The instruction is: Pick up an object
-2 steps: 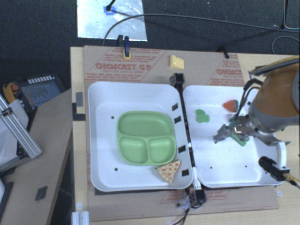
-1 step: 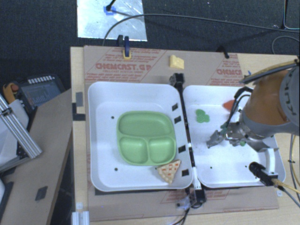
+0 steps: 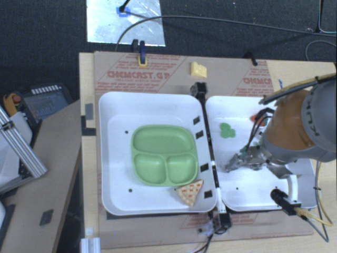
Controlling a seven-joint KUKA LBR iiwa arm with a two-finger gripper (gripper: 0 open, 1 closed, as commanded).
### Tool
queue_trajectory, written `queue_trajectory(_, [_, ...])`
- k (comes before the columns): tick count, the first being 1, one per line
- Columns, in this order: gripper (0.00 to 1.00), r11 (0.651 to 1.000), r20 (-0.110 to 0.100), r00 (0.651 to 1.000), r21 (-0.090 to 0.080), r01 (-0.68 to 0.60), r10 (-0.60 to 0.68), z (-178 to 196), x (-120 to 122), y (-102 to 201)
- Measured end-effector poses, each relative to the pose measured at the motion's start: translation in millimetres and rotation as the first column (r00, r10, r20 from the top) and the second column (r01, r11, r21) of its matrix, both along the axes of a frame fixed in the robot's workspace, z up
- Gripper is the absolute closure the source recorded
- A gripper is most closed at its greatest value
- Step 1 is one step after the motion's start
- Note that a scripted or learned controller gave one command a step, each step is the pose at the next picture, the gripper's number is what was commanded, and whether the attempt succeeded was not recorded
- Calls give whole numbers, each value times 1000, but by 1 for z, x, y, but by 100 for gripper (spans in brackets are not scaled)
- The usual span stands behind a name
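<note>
Green broccoli-like toy (image 3: 227, 130) is lying in the right bin (image 3: 247, 196), right of centre in the frame, just above the gripper (image 3: 234, 165). The arm (image 3: 295, 128) is reaching in low; I cannot tell the pincer's state. It is probably approaching, and next needs centring over the toy.

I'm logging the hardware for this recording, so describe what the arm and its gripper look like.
The arm is bulky and rounded, grey, with a broad orange band above the wrist and dark lettering on the grey shell. Thin cables, one reddish, run down the wrist. The gripper is a slim, metallic grey assembly tapering to a point over the right bin.
</note>
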State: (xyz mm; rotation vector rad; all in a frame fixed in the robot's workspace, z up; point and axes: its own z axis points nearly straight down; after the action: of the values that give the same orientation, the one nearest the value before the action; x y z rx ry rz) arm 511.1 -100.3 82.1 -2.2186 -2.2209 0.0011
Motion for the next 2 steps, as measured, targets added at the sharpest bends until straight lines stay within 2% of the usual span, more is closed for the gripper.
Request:
queue_trajectory(1, [100,1000,5,1000,-2,-1,1,13,1,0])
queue_trajectory(2, [100,1000,7,1000,-2,-3,3,57,3,4])
